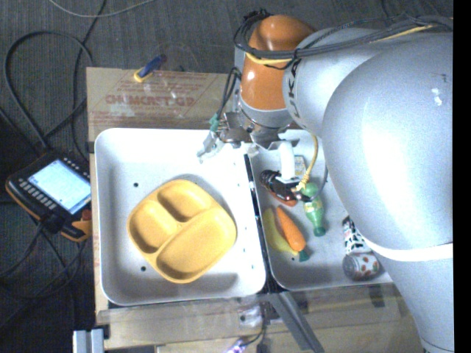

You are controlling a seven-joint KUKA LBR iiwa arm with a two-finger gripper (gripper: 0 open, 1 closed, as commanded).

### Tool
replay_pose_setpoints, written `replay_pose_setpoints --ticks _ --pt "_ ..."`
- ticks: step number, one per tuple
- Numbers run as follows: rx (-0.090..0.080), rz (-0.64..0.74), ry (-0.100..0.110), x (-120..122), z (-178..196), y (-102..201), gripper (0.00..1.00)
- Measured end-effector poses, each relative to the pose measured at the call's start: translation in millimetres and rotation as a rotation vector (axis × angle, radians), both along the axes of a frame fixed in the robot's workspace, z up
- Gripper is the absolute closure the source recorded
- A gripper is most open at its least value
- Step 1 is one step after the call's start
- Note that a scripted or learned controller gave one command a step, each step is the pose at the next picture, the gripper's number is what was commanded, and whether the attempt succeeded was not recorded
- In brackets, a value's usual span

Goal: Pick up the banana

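Progress: nothing lifted yet; approach, grasp and lift all left to do.
Yellow curved banana (pixel 273 231): lying in the right white shallow bin (pixel 324 269), against its left wall, touching the orange toy carrot (pixel 291 232) on its right.
Long axis: roughly along that wall, ends toward far and near rims.
Two-finger gripper (pixel 213 140): above the far rim of the left bin, well apart from the banana; open or closed, cannot tell.

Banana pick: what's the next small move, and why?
Probably swing the gripper across the divider and down toward the banana. The gripper sits over the top edge of the left bin, near the yellow plate, while the banana lies in the right bin beside the carrot, untouched.
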State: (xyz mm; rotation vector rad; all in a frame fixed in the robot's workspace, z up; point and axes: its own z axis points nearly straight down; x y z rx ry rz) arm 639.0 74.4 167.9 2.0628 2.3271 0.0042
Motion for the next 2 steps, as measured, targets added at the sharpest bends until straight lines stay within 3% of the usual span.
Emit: replay_pose_setpoints --ticks 1,2 --pt "0.013 0.019 0.026 -2.8 -24.5 19.1 0.0" --pt "0.015 0.037 0.027 29.0 76.1 21.0 0.0"
